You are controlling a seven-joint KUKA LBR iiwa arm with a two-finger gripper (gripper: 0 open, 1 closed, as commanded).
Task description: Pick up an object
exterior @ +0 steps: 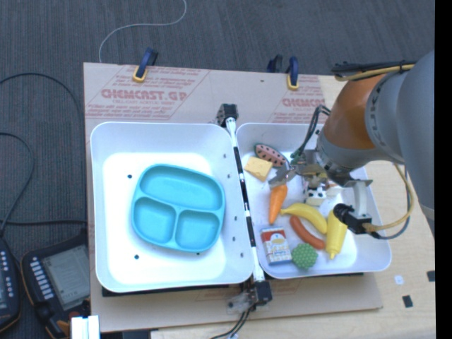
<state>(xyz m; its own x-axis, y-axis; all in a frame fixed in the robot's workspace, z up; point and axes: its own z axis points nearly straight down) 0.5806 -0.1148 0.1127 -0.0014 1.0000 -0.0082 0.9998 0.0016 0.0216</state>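
Looming over the right of the frame, the grey arm (406,111) with its orange band reaches down into the right bin (378,260), and the gripper (288,169) hangs low at the bin's upper middle, right above the leafy top of the carrot (276,200). Whether those fingers are spread or closed I can't tell from here, and nothing is visibly held.

Trouble looks likely. The toys are packed tight: cheese wedge (258,167) just up-left of the claw, banana (306,213) touching the carrot's side, sausage (308,232) and yellow bottle (336,235) below that. A close here could pinch only the carrot's tip and let it slip, or nudge the cheese or the banana aside.

Left bin (113,260) carries the blue divided plate (178,207), well apart from the action. Both bins sit on a pale board (141,94) clamped at the top edge, over dark grey carpet (56,34). Cables trail at upper left; a handheld controller (53,277) lies at lower left. Small things last: a little box (276,245) and green broccoli (305,256) at the right bin's lower edge.
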